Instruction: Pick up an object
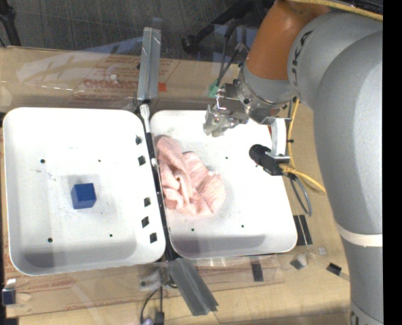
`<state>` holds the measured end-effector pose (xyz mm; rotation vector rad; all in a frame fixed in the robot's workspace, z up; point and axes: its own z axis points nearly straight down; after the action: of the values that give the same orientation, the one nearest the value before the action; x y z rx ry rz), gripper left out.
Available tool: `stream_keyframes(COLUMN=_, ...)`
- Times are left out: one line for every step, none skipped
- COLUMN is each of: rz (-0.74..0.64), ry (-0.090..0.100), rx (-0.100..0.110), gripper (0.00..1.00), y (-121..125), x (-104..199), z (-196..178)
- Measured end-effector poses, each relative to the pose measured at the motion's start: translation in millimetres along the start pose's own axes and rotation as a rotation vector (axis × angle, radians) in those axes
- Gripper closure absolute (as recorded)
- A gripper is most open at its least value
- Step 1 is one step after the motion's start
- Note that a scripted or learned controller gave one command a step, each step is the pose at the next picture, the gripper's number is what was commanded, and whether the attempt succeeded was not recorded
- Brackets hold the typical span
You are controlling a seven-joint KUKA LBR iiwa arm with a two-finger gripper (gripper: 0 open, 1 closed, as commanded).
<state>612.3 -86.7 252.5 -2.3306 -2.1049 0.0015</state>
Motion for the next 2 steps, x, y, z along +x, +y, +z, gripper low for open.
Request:
stream_keyframes(rz=0.269, ry=0.000, rx=0.001, gripper=1.00, y=16.7, x=-57.1, z=1.7)
stream_keyframes(rz=0.110, ry=-0.001, rx=-0.001, gripper=1.00, y=49.8, x=-44.6, z=5.4)
